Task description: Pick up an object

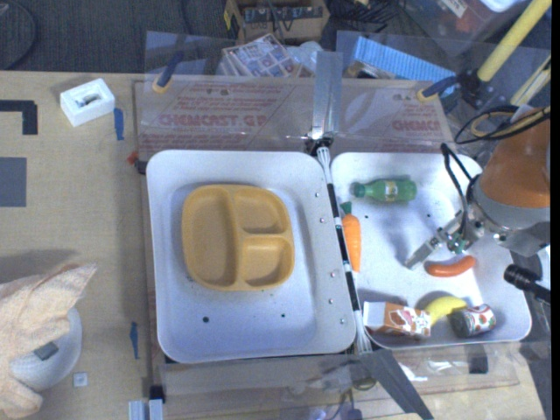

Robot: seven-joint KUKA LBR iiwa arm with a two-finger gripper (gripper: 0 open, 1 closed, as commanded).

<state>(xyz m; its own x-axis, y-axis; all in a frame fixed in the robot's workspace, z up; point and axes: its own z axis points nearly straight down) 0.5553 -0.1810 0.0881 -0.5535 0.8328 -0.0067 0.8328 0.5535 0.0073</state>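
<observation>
The claw hangs open and holds nothing over bare floor in the middle of the right bin. A sausage lies just beside it. The bottle sits toward the far wall, the carrot along the left wall, the banana and can by the near rim.

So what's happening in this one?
The arm's gripper is down in the right bin, just left of a sausage, with nothing seen between its fingers. Also in that bin are a green bottle, carrot, lemon, can and carton. The left bin holds a yellow divided tray.
</observation>
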